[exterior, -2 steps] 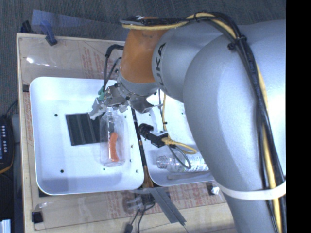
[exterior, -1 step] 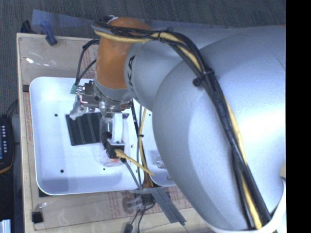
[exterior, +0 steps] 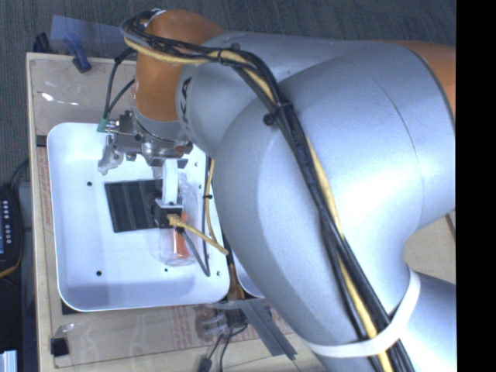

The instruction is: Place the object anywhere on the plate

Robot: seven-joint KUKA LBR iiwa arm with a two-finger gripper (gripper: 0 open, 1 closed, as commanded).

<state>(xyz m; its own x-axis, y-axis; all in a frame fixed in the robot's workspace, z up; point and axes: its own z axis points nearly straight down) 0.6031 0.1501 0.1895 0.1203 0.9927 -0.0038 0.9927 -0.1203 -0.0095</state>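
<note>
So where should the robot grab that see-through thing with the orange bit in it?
Probably around the middle of the see-through thing, coming straight down from above. It seems to lie flat on the floor of the white bin, so squeezing its narrow sides looks easiest. The black ribbed slab close beside it would crowd a sideways approach.

A flat panel (exterior: pixel 128 205) lies in the left bin (exterior: pixel 77 270). A small item (exterior: pixel 179 246) lies just right of it.
</note>
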